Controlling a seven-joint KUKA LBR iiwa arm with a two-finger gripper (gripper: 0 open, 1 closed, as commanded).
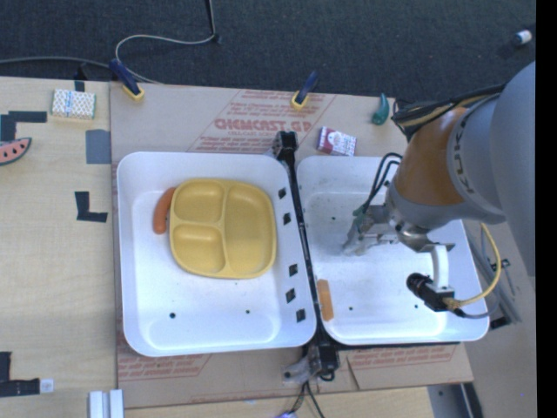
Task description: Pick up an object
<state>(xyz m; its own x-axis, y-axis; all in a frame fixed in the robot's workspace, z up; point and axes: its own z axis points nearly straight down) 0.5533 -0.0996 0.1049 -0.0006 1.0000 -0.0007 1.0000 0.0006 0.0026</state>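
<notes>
Objects are not seen between the pincer [355,238] tips; the grey arm [452,159] is bent down into the right bin [383,320], tips looking pressed together.

Two bins side by side: left bin [148,320] holding a divided tray [222,227], a sausage-shaped piece [161,212] touching its left edge. Right bin [383,325] with a small stick-shaped piece [325,298] at its left wall, gripper [357,238] just behind it, mid-bin.
</notes>
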